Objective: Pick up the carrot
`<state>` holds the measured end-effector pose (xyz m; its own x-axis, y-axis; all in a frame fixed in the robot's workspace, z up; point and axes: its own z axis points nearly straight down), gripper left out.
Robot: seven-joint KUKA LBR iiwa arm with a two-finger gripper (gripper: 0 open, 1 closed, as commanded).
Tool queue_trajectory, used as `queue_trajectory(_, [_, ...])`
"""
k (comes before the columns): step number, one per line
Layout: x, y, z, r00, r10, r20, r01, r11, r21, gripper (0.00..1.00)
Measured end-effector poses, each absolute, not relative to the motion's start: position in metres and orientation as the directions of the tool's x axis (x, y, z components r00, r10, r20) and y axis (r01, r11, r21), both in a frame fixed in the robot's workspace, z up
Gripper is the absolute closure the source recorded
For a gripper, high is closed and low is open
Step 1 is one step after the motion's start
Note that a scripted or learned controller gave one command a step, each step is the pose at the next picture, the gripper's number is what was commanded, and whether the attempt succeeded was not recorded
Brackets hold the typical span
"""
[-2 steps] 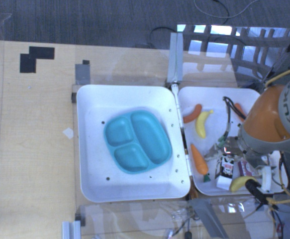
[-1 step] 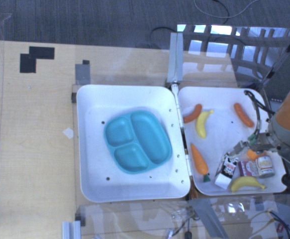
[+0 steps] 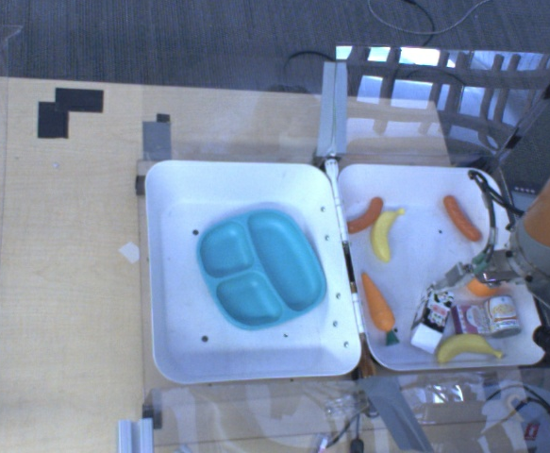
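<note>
The carrot (image 3: 378, 303) is orange with a small green end. It lies in the right bin (image 3: 416, 253) near that bin's left wall, pointing away from the front edge. My gripper (image 3: 467, 276) hangs low over the right side of the same bin, above a cluster of small items. It sits well to the right of the carrot and does not touch it. The arm's orange band (image 3: 548, 217) is at the right edge of the view.
Under the gripper lie an orange piece (image 3: 482, 289), a small jar (image 3: 501, 315), a black-and-white pack (image 3: 435, 307) and a banana (image 3: 469, 347). Farther back are another banana (image 3: 384, 235) and two sausages (image 3: 364, 214) (image 3: 461, 217). A blue divided plate (image 3: 260, 267) fills the left bin (image 3: 175, 253).
</note>
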<state>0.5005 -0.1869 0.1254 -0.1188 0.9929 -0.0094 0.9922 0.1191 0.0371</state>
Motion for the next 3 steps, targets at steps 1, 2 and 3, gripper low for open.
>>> queue_trajectory(1, [0.505, -0.156, 0.111, -0.234, 0.971, -0.041, 0.970, 0.236, 0.057, 0.00])
queue_trajectory(2, [0.509, -0.179, 0.109, -0.243, 0.970, 0.007, 0.969, 0.242, 0.049, 0.00])
queue_trajectory(3, [0.492, -0.154, 0.131, -0.275, 0.962, -0.004, 0.961, 0.275, 0.010, 0.00])
